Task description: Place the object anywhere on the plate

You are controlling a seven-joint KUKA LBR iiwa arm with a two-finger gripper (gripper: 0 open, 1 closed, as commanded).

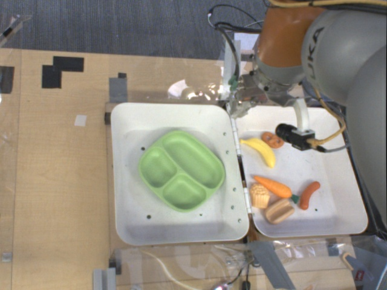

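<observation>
Though poised above the right bin, cannot tell whether tool open or closed. Smooth curved banana, long axis upper-left to lower-right.

A pale wooden bench top is being lit evenly from above; dark grey ribbed carpet flooring is lying beyond it, black tape patches being displayed.

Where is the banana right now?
The banana lies in the right bin, near its left wall, above the carrot and beside a small red piece.
</observation>
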